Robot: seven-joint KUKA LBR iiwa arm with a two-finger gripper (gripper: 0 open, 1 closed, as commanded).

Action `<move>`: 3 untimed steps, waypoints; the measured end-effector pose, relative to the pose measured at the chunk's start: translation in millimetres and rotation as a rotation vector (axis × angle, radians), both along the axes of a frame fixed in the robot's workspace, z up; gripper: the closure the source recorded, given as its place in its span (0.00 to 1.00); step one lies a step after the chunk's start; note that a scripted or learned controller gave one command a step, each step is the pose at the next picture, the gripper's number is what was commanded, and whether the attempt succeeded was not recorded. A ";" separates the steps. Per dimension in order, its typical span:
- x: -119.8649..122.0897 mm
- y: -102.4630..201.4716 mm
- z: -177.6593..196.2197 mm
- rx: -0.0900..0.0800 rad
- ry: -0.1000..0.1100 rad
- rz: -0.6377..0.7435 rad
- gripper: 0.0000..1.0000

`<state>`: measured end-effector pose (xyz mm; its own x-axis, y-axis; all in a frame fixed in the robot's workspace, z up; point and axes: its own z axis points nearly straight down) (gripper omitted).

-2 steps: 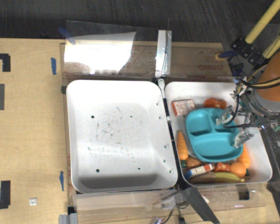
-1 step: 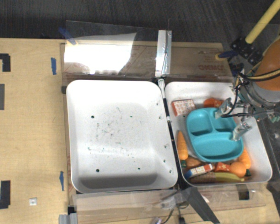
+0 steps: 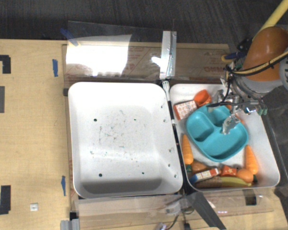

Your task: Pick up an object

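Observation:
In the right bin [image 3: 270, 152] lies a teal divided dish [image 3: 213, 140], tilted over other items. My gripper [image 3: 229, 124] hangs low over the dish's upper right part, at or just above its inner divider. Nothing can be seen held in it. Around the dish lie a red and white packet [image 3: 184, 109], an orange piece [image 3: 201, 98], a carrot [image 3: 187, 150] on the left and another carrot [image 3: 251, 159] on the right. Along the bin's front edge sit a red and white tube [image 3: 206, 174] and a yellow piece [image 3: 233, 181].
The left bin [image 3: 120, 138] is a white tray with faint scuffs. A clear plastic sheet [image 3: 113, 56] and a metal bracket [image 3: 168, 54] stand behind the bins. The arm's orange band [image 3: 264, 44] and cables come in from the upper right. Tan bench surface [image 3: 29, 128] lies to the left.

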<state>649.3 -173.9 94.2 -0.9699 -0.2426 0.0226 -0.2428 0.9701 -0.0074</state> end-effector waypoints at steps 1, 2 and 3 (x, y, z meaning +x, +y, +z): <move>-5.7 -45.6 -1.9 0.017 -0.023 0.037 0.00; -2.1 -47.3 13.2 0.009 -0.037 0.038 1.00; 18.6 -40.1 7.0 0.001 -0.017 -0.063 1.00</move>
